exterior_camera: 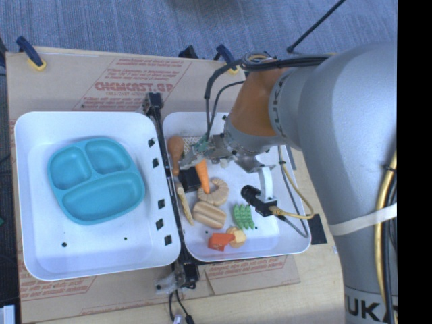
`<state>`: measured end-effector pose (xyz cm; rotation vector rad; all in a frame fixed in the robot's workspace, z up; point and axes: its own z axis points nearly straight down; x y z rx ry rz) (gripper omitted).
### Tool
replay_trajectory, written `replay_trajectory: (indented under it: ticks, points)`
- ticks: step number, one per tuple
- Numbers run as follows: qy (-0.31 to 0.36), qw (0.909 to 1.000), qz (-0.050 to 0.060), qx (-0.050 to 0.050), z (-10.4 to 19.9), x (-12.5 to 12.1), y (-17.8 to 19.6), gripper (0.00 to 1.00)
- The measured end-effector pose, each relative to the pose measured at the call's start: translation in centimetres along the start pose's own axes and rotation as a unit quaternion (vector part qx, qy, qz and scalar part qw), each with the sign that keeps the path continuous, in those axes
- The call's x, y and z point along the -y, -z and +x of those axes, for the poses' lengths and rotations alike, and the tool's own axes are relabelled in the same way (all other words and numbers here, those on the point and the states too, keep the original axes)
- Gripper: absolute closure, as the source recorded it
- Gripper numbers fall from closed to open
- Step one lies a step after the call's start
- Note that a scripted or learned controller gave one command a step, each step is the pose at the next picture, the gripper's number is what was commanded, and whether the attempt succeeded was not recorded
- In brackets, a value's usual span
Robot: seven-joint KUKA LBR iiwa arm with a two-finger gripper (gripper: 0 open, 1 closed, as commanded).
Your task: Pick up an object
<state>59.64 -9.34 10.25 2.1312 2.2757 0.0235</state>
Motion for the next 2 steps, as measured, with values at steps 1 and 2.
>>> replay_trajectory:
  ticks: [1,2]
  points:
    - [0.003,1.0000,0.002,-0.003,0.2,-0.1,1.3,1.00]
    - [-0.029,0.9995,0.015,-0.003,4.0,-3.7,13.5,1.00]
